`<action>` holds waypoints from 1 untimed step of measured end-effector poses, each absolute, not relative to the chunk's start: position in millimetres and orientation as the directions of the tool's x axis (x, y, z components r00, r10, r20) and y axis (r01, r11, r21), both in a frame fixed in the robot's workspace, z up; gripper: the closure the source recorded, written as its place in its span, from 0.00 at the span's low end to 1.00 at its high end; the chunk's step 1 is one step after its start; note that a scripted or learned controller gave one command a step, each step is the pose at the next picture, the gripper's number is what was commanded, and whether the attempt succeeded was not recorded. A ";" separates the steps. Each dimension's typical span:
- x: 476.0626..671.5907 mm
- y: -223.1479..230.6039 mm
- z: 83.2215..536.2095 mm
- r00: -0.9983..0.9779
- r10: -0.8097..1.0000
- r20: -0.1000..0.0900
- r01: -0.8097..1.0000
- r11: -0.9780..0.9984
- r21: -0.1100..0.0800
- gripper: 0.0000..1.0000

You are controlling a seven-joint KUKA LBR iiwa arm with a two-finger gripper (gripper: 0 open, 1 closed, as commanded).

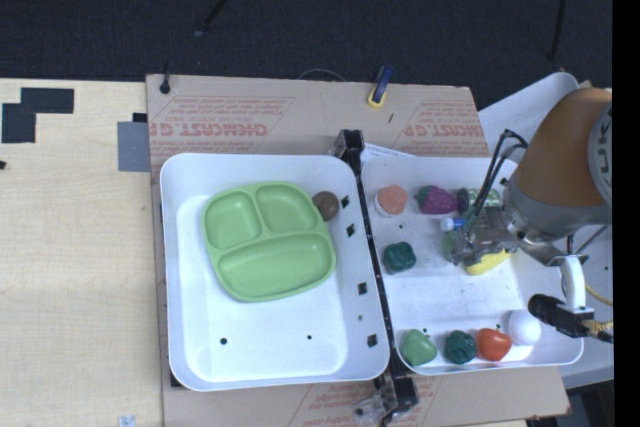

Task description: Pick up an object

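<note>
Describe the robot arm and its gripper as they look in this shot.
The arm is bulky and rounded, grey with a broad orange band above the wrist. Thin black cables loop along its left side toward the gripper, a small dark metallic assembly. A black-and-white fitting sticks out below the wrist.

Green divided plate (268,241) glossy smooth plastic; white bins (190,315) smooth plastic; cardboard sheet (250,120) matt, printed.
</note>
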State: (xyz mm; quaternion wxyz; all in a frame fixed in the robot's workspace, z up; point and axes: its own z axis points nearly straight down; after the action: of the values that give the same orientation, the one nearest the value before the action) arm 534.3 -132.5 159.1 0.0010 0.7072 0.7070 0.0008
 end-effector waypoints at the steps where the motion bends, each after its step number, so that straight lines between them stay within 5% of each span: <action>1: 536.6 -131.2 222.4 0.000 1.000 -0.001 1.000 0.000 0.004 1.00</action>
State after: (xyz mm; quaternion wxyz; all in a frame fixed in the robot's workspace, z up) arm 536.6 -131.2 222.4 0.0017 0.7070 0.7072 0.0014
